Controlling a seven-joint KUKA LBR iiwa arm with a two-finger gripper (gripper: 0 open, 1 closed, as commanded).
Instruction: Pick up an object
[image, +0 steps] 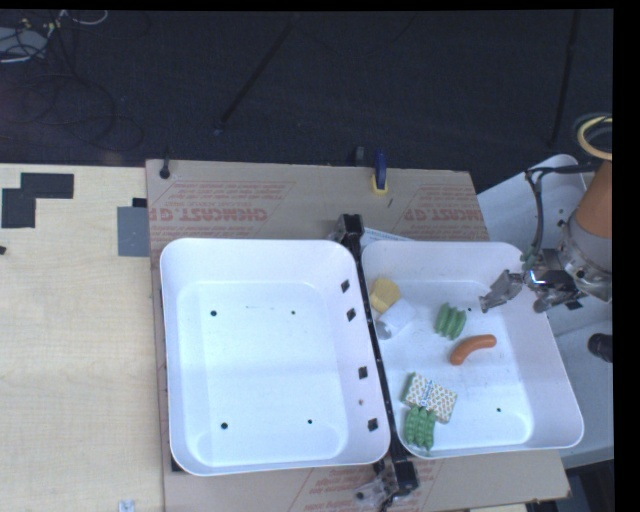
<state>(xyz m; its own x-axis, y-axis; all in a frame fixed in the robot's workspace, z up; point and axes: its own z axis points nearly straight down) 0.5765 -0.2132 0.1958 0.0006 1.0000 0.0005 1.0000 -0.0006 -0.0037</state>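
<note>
The gripper (515, 285) hangs over the upper right part of the right bin (560, 385), which serves as the reference for all positions below. One finger (497, 292) points toward the bin's middle; whether the jaws are spread or closed cannot be told from this angle, and nothing is seen between them. The candidates for picking all lie loose on this bin's floor, apparently scattered so that any may be taken. The orange sausage (472, 347) lies near the bin's centre, just below and left of the gripper, and is judged the nearest target. The green ridged piece (450, 321) sits just up and left of the sausage, apart from it. The yellow block (384, 294) rests by the bin's left wall, near the top. The patterned packet (431, 396) lies toward the lower left, touching or overlapping a second green piece (420, 428) at the bottom edge. The left bin (175, 330) adjoins the right bin's left wall. No object is yet lifted.
</note>
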